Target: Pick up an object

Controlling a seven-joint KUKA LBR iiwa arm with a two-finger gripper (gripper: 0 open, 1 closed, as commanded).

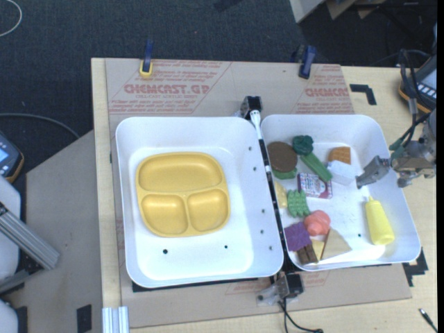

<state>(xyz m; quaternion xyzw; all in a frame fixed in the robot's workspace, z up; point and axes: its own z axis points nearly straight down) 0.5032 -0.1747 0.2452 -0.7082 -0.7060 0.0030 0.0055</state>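
Reaching over the right bin, with nothing picked up yet.
Claw hangs above the toys, near the yellow bottle; I cannot tell if it is spread; crowded toys could make it slip or miss.

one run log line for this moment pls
phase: approach | gripper: above right bin, holding nothing | nearest: yellow bottle lying in the bin | left bin: yellow divided tray

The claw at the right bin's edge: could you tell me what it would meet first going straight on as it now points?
Likely the bare floor of the right bin; the claw points leftward toward the pink packet, but depth is unclear.
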